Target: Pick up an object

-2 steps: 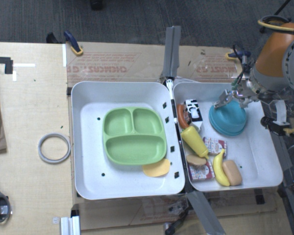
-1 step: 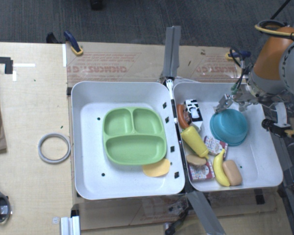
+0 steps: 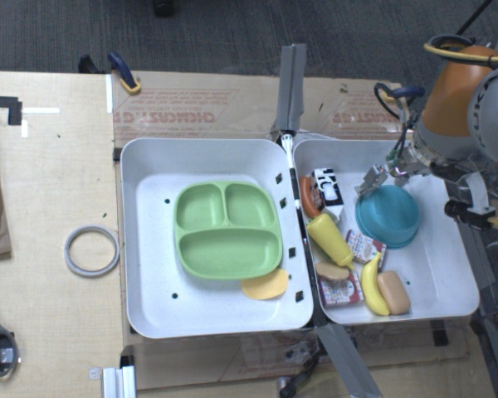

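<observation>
Arm: the grey arm point(image 3: 473, 98) with its orange band came in from the right, over the right bin.
Hand: the hand point(image 3: 380, 177) hung low at the top left edge of the blue bowl. I could not tell if its fingers were apart or together, and nothing showed between them.
Blue bowl: the blue bowl point(image 3: 388, 215) sat in the right bin point(image 3: 448, 301), near the middle, right under the hand.
Yellow bottle: a yellow bottle point(image 3: 329, 238) with a red cap lay tilted along the left wall of the right bin.
Banana: a banana point(image 3: 372, 286) lay near the front of the right bin, just beside a tan block point(image 3: 393, 293).
Small packs: a black and white box point(image 3: 327, 186) lay at the back, left of the bowl. A small pink pack point(image 3: 363, 246) lay between the bottle and the bowl.
Left bin: the left bin point(image 3: 141, 247) held a green plate point(image 3: 228, 230) with three parts. A flat yellow piece point(image 3: 265, 286) touched the plate's front edge.
Worktop: on the worktop point(image 3: 41, 197), well left of the bins, lay a grey ring point(image 3: 92, 249).
</observation>
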### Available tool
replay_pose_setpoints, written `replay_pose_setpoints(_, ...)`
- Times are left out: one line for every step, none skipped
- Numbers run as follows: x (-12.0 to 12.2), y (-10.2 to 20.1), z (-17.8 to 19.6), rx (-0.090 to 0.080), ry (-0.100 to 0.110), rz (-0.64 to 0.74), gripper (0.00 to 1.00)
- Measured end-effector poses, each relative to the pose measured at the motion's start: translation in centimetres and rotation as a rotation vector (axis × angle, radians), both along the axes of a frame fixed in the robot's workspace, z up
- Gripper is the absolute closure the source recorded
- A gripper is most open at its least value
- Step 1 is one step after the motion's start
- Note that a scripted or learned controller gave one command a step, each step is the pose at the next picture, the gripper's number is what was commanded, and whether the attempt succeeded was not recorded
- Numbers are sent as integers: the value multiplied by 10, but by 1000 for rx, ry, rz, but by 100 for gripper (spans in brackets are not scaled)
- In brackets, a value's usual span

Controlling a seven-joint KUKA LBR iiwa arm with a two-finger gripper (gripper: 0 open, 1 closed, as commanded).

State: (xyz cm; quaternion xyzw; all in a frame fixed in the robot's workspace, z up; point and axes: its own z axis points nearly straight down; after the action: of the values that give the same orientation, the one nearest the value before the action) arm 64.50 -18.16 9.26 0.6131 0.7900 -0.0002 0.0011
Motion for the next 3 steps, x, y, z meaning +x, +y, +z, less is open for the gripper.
replay_pose_setpoints(1, 0, 11, -1, -3, 1, 100)
replay_pose_setpoints(1, 0, 10, -1, -3, 1, 0)
replay_pose_setpoints(-16, -11, 1, 1, -2, -45, 0)
